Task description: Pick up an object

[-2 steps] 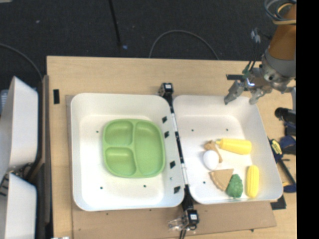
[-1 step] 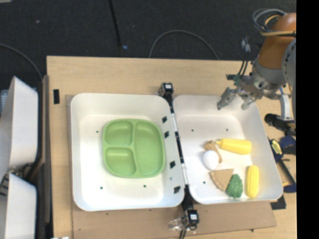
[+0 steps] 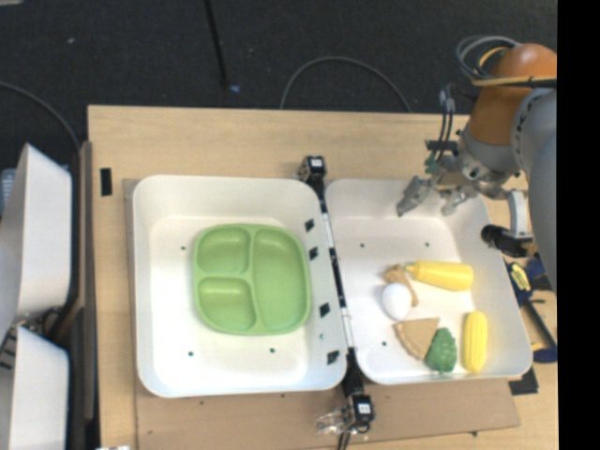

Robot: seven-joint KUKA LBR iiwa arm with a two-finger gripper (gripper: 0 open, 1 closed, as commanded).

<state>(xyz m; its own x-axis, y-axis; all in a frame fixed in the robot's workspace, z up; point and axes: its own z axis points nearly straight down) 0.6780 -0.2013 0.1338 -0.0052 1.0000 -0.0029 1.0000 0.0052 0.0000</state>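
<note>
My gripper [image 3: 431, 202] hangs over the far edge of the right bin [image 3: 375, 218], fingers spread open with nothing between them. Below it in that bin lie toy foods: a yellow corn cob [image 3: 441, 275], a white egg [image 3: 397, 300], a tan piece [image 3: 399, 275] beside the egg, a tan wedge [image 3: 415, 335], a green broccoli [image 3: 441, 351] and a second yellow corn cob [image 3: 475, 339]. The gripper is well apart from all of them, toward the bin's back rim.
The left bin [image 3: 155, 251] holds a green divided tray [image 3: 251, 278]. A black clamp [image 3: 312, 168] sits at the top of the seam between the bins, another [image 3: 357, 407] at the bottom. Cables run over the dark floor behind the bench.
</note>
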